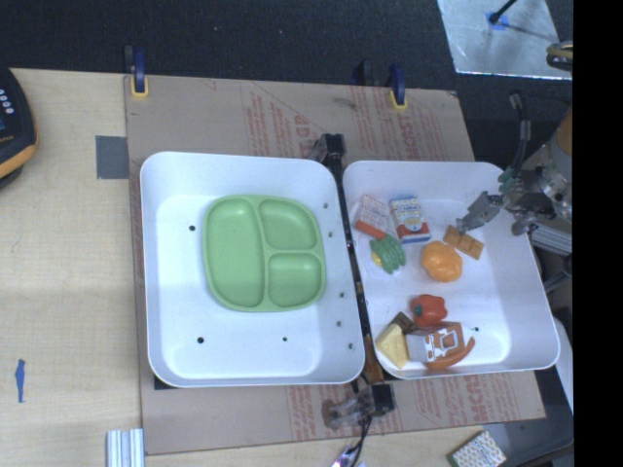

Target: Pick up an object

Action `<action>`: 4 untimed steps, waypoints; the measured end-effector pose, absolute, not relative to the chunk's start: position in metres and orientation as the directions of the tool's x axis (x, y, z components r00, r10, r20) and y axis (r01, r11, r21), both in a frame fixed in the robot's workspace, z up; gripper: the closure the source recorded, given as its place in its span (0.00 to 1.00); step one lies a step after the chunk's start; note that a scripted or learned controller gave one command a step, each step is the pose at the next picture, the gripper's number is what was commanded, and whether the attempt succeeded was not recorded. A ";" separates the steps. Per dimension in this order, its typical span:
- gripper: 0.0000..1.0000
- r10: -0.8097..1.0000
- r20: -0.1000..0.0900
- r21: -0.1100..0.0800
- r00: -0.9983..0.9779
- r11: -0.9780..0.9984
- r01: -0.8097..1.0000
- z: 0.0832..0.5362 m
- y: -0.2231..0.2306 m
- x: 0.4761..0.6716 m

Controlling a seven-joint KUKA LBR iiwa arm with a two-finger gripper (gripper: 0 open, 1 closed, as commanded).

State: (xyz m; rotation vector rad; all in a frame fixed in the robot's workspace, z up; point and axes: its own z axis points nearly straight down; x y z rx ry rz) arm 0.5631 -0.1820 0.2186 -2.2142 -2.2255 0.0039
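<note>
The right white bin (526,300) holds several small toy foods. Among them are an orange fruit (441,262), a brown waffle-like piece (464,242), a blue and white carton (410,217), a white and red packet (372,213) and a green item (387,254). Toward the front lie a red pepper (428,308), a yellow wedge (391,345) and a red and white box (443,342). My gripper (499,219) hangs over the bin's far right rim, just right of the brown piece. It is open, with nothing between its fingers.
The left white bin (175,339) holds a green divided plate (263,252). Blue clamps (137,72) (396,86) pin the cardboard sheet at the back. A yellow and black device (14,125) sits at the far left edge. A black bracket (331,148) stands between the bins.
</note>
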 end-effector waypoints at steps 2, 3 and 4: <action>1.00 1.000 -0.002 -0.003 -0.007 0.007 1.000 0.103 -0.169 0.551; 1.00 1.000 -0.007 -0.003 0.001 -0.001 1.000 0.094 -0.115 0.618; 1.00 1.000 0.003 0.009 -0.011 0.011 1.000 0.199 -0.037 0.632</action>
